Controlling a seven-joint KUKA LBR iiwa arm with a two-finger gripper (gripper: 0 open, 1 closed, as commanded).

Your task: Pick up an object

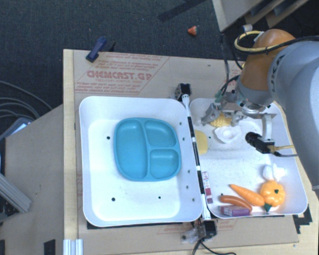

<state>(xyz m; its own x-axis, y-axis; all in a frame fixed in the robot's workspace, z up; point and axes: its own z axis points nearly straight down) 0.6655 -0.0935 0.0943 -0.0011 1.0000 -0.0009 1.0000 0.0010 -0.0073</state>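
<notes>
My gripper [222,114] is low over the back left corner of the right bin [292,172]. Its fingers [208,117] stand apart, open, on either side of a small yellow piece [219,121] that lies on the bin floor. A white cup-like item [226,134] rests just in front of the gripper. A pale yellow round piece [201,142] leans against the bin's left wall. Near the front right lie an orange carrot [247,194], a yellow-orange pepper [273,192], a red sausage [235,201] and a purple block [235,211].
The left bin [93,195] holds a blue divided plate [147,149]. A small white lump [273,171] sits by the right bin's right side. The grey arm [299,67] fills the upper right. A blue clip [96,49] lies off the bench's back left.
</notes>
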